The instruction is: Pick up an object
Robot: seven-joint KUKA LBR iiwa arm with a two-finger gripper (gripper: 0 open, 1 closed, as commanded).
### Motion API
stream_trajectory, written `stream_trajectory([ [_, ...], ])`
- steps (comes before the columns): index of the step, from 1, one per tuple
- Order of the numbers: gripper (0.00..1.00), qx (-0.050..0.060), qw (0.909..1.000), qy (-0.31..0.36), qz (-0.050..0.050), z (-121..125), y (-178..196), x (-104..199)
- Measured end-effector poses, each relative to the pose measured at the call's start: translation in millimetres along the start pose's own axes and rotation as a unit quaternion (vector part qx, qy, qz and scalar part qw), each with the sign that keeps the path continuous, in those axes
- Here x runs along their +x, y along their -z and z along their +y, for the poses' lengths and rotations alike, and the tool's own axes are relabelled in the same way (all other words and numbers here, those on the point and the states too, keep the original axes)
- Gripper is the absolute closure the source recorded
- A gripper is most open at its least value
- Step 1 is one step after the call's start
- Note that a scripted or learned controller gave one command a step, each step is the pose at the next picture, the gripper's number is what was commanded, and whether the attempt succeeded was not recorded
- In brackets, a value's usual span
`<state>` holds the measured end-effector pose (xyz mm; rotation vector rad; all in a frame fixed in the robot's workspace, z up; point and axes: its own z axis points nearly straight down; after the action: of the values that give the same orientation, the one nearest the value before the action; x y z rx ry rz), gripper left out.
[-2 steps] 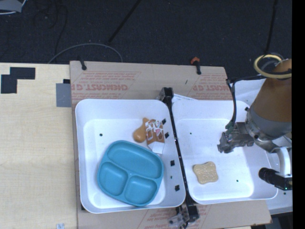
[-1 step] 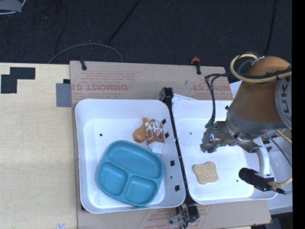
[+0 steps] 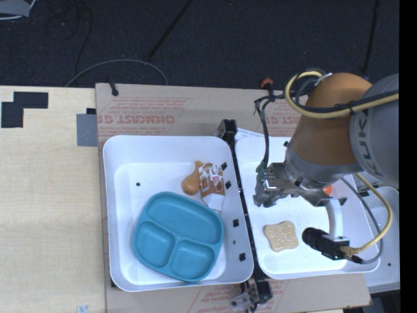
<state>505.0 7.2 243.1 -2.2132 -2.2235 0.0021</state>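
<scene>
A dark floor with cables lay behind the bench, two white bins side by side at frame centre. Our gripper (image 3: 267, 194) hung over the right bin (image 3: 378, 266), just above a tan cracker-shaped piece (image 3: 281, 236); we could not tell its state. We judged a straight descent onto that flat piece best, gripping its edges, clear of the divider.
</scene>
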Motion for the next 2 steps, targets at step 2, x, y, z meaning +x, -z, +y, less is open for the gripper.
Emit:
stream_trajectory([
  [2,1.0,0.002,1.0,0.0,-0.001,-7.6,-25.6,98.4],
])
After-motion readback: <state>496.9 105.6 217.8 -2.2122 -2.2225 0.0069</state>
